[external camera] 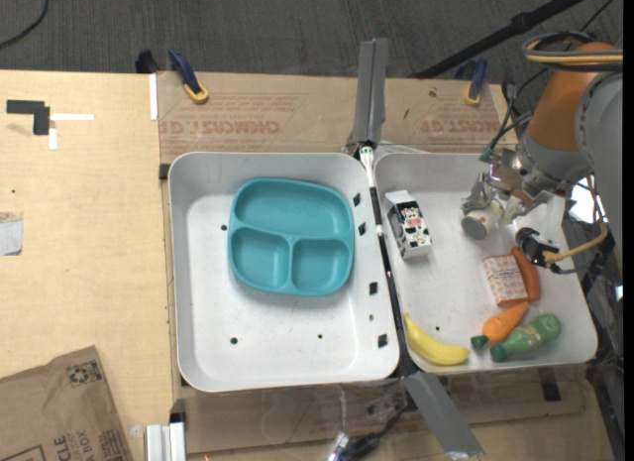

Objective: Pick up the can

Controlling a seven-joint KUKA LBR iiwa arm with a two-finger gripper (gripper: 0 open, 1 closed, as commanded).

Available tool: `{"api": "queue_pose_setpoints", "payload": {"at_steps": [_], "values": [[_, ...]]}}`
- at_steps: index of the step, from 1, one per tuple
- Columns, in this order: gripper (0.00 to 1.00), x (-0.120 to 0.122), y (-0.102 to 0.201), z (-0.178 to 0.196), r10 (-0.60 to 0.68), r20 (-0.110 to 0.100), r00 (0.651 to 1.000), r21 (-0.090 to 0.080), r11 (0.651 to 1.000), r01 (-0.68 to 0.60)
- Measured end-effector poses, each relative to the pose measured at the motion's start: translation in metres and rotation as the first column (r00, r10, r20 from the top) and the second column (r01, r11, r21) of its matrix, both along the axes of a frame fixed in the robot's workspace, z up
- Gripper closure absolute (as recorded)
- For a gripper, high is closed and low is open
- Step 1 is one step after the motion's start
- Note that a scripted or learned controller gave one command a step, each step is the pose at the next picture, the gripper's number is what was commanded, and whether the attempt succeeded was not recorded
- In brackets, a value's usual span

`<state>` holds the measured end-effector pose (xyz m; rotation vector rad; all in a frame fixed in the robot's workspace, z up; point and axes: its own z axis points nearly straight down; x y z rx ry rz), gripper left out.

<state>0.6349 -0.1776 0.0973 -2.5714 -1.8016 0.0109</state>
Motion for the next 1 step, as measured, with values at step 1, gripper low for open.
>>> {"api": "queue_pose_setpoints", "payload": {"at_steps": [1], "values": [[1.0, 0.0228, 0.0516, 0.0847, -0.142, 0.003, 0.99, 0.001, 0.99, 0.142]]}}
